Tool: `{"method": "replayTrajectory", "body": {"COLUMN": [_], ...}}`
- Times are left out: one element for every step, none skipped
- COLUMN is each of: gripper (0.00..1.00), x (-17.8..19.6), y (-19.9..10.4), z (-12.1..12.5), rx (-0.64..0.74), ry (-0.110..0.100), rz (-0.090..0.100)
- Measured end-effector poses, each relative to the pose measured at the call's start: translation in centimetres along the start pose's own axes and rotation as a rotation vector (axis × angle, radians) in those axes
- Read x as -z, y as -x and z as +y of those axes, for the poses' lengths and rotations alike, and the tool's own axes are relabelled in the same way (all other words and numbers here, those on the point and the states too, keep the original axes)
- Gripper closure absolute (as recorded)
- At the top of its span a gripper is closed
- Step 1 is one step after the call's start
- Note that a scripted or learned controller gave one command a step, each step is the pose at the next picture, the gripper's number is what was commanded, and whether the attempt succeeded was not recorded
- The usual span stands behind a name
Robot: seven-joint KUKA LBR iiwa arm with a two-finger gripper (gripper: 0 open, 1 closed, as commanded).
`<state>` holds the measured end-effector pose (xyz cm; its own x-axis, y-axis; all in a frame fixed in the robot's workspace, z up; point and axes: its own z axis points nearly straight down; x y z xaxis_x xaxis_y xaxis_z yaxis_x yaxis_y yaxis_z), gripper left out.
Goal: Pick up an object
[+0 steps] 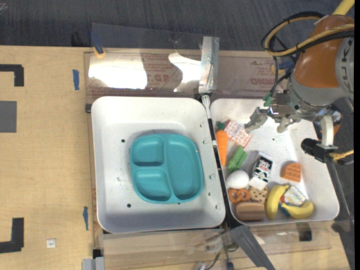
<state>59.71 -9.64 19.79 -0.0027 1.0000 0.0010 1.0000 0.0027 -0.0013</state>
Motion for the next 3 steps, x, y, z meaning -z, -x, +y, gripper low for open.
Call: {"method": "replayTrajectory", "body": {"gripper": [0.00, 1.00, 1.00], "x": [-11.1, -10.0, -10.9], "y": [3.3, 3.3, 0.2], "z": [-7.6, -7.3, -4.3], "rx": [0.044, 0.045, -0.068], "ry": [0.005, 0.012, 0.012], "rz": [-0.002, -0.004, -0.003]}}
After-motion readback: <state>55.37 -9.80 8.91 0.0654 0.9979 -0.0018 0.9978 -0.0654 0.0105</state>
